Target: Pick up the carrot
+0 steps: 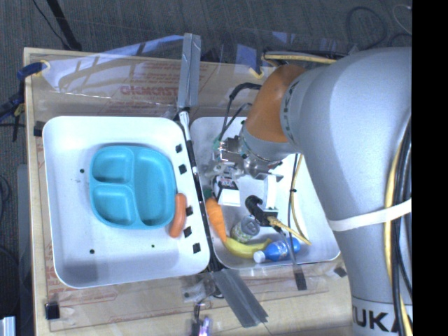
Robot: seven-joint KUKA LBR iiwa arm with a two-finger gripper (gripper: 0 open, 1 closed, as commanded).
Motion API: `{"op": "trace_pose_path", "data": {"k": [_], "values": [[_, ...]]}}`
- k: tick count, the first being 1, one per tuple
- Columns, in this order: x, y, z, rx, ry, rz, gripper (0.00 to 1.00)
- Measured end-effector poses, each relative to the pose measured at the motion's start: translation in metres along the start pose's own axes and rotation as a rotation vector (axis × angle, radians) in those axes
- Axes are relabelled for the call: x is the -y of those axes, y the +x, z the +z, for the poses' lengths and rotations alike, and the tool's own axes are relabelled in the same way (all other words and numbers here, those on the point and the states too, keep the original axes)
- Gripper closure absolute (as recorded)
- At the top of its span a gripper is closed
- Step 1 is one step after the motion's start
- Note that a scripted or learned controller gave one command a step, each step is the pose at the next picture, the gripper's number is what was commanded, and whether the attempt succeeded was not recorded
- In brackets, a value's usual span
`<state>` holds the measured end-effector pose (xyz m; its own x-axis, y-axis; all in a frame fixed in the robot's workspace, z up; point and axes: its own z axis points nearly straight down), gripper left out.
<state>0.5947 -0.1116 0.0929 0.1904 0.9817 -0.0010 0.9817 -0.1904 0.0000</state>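
Note:
The carrot (pixel 215 220) is a tapered orange piece lying along the left wall of the right bin (pixel 318 252), thick end up near the bin's middle. My gripper (pixel 225 172) hangs just above and slightly right of the carrot's upper end, low inside the same bin. The grey arm with its orange band (pixel 269 110) comes in from the right and covers much of that bin. Nothing can be seen held in the gripper.
A yellow banana (pixel 245 248), a small can (pixel 246 227) and a blue-capped bottle (pixel 280 249) crowd the right bin's near end beside the carrot. The left bin (pixel 63 187) holds a blue divided plate (pixel 133 186) and an orange-red sausage (pixel 178 215).

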Motion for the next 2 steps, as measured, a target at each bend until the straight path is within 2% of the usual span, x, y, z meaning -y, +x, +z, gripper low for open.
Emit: {"op": "trace_pose_path", "data": {"k": [1, 2], "values": [[0.000, 0.000, -0.009, -0.001, 0.004, -0.004, 1.00], [-0.044, -0.012, 0.000, -0.001, 0.003, 0.243, 1.00]]}}
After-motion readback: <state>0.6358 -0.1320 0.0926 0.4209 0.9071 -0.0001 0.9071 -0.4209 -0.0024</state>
